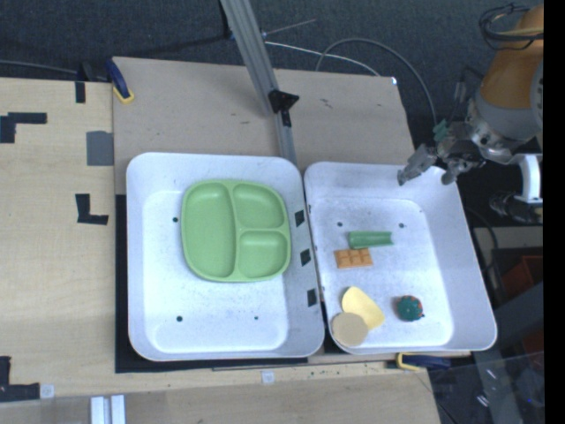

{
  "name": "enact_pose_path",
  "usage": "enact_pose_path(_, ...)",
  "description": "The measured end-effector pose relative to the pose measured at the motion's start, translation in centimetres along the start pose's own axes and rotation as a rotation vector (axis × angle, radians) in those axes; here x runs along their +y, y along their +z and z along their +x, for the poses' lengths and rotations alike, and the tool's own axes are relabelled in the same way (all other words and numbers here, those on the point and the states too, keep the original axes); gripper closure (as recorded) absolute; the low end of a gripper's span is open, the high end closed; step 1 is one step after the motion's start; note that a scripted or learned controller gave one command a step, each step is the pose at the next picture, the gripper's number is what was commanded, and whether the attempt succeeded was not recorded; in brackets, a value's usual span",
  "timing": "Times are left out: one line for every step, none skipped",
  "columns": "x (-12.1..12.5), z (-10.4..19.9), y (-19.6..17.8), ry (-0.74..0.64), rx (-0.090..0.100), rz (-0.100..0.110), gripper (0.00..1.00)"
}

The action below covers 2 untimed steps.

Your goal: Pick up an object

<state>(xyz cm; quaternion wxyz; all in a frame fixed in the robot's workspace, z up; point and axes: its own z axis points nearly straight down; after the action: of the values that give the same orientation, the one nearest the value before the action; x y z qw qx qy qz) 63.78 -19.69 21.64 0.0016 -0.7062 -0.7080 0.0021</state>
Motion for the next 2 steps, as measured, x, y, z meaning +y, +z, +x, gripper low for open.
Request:
enact_pose_path(0.3,0.5,6.4,0.0,0.001,0.002,0.0)
enact_pose_path(0.3,1.2,12.7,0.0,0.001,0.002,0.0)
